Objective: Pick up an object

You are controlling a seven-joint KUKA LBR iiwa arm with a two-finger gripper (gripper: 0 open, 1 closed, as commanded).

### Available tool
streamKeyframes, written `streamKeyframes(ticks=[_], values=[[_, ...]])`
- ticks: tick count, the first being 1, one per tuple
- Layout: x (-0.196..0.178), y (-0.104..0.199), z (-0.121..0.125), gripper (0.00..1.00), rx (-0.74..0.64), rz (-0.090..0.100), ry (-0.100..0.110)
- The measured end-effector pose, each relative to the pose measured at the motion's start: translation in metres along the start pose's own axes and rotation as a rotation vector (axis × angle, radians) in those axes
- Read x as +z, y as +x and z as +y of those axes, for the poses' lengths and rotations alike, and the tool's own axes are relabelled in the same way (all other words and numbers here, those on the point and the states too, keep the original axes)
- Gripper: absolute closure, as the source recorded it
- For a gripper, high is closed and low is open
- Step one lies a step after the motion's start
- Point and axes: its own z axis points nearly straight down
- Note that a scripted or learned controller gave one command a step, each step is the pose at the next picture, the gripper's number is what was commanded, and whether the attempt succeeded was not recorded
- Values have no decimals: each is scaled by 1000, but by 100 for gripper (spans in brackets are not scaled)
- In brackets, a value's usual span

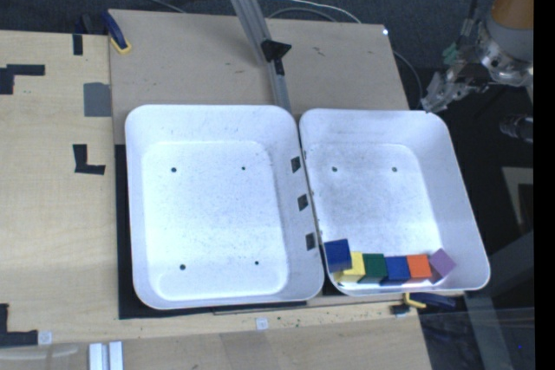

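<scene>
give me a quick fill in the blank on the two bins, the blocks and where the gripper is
1. The coloured blocks lie in the ____ bin as the camera sees it.
2. They form a row along that bin's ____ edge.
3. The purple block sits at the row's ____ end.
4. The gripper is outside both bins, beyond the right bin's far ____ corner.

Missing words: right; near; right; right
</scene>
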Motion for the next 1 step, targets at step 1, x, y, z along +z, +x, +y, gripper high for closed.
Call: streamKeyframes(ticks=[1], values=[[-10, 0, 0, 100, -1, -1, 0]])
